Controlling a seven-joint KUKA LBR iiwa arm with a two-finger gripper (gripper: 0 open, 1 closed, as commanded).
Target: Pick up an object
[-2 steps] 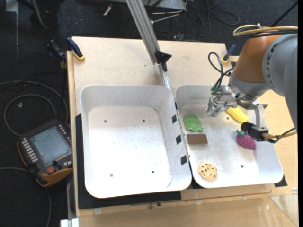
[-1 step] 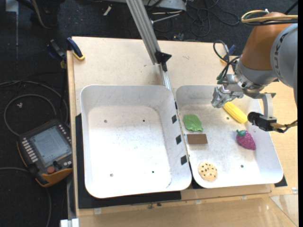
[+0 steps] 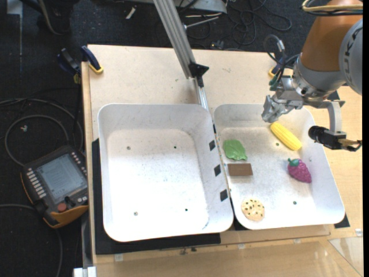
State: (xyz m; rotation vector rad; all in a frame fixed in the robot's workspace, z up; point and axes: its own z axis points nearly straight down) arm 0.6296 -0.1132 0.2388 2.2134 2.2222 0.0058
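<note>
Five objects sit in the right bin [image 3: 323, 203], and the gripper [image 3: 272, 113] hangs over its far edge with nothing visibly between its fingers; whether they are spread or closed, I cannot tell. Just beside it, on the near right, lies the yellow corn cob [image 3: 286, 136]. Nearer the camera to its left sit the green leaf [image 3: 234, 150] and brown block [image 3: 240, 169]. The purple grape bunch [image 3: 300, 171] is beyond the corn, the cookie [image 3: 252, 209] farthest away.
</note>
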